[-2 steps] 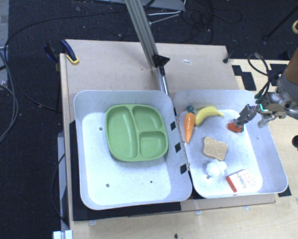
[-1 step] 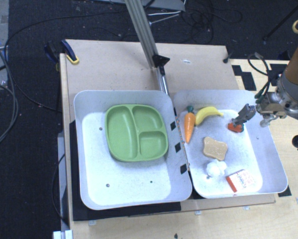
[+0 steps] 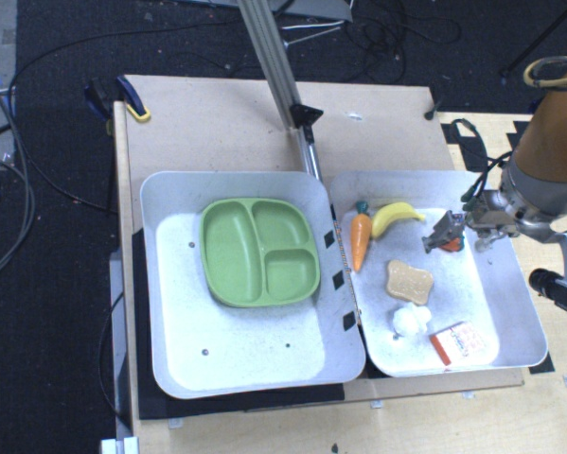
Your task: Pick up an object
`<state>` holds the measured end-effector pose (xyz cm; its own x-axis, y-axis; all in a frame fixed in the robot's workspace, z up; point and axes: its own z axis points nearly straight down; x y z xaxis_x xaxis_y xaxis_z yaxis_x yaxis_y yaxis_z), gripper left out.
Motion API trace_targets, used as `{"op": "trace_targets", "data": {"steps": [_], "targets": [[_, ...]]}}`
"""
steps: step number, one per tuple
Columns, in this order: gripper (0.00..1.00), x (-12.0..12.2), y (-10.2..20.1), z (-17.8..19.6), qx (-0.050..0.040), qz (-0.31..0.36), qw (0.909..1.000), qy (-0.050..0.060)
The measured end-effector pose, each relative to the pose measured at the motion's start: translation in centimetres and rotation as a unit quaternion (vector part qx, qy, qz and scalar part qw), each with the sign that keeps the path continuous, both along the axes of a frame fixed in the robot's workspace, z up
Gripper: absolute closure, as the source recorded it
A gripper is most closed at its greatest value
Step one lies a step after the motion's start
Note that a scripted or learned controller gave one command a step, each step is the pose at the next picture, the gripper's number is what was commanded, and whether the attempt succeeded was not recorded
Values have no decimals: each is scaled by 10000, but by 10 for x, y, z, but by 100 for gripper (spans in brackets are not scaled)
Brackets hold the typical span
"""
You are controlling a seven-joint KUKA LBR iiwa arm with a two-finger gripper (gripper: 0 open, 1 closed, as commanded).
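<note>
Reaching from the right, claw point(image 3: 446, 234) low over right bin point(image 3: 510, 310)

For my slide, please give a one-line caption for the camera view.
Grey arm's gripper hovers in the right white bin near a yellow banana and orange carrot.

grey arm point(image 3: 539, 173) reaching in from the right, orange-banded wrist, tool point(image 3: 446, 235) pointing left

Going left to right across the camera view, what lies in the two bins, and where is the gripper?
Green divided plate in the left bin → carrot → banana → slice of bread → gripper, hanging over the right bin.
</note>
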<state>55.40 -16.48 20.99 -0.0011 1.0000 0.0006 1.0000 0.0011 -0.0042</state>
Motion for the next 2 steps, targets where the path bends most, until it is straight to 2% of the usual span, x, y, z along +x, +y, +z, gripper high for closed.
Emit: {"op": "trace_targets", "data": {"steps": [2], "targets": [[0, 1, 3, -115, 0, -17, 10000, -32]]}}
